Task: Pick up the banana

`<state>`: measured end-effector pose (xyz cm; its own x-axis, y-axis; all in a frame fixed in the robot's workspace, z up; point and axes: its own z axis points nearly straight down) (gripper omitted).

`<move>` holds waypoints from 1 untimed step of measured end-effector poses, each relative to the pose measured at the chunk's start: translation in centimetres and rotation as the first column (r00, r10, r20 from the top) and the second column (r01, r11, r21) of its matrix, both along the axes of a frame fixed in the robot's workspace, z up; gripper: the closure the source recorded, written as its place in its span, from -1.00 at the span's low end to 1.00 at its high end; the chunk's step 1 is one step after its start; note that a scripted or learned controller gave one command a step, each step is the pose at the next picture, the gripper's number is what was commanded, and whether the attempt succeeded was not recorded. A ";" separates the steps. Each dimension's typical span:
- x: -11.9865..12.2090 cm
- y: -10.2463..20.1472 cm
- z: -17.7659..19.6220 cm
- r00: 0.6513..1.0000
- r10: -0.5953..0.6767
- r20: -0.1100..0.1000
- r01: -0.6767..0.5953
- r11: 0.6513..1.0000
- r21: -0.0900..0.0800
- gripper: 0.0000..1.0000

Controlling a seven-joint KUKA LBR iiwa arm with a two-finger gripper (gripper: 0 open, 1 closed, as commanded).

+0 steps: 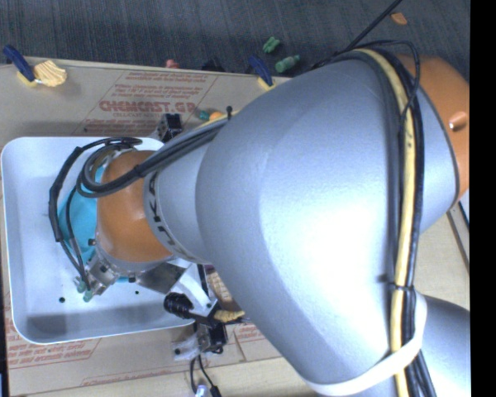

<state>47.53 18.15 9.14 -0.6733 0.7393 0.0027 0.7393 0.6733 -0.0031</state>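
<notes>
My arm (314,222) reaches in from the right and covers most of the view. Its orange band (128,213) hangs over the middle of the left white bin (25,222), pointing down into it. The gripper (87,222) sits below the wrist, largely hidden by the band and the black cables looped around it. A blue patch (76,213) peeks out at the wrist's left side; I cannot tell what it belongs to. The arm hides whatever lies in the bin's middle and right.
The bin rests on a cardboard sheet (140,98) with red print. A yellow-and-blue clamp (37,71) sits at the sheet's far left corner. Black cable fittings (198,321) hang near the bin's front edge. Bare bin floor shows along the left and front.
</notes>
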 end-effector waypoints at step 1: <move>0.1 0.1 1.1 1.000 0.005 -0.001 -0.005 1.000 0.000 1.00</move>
<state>47.58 18.22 10.27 -0.6769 0.7361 0.0037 0.7361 0.6769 -0.0034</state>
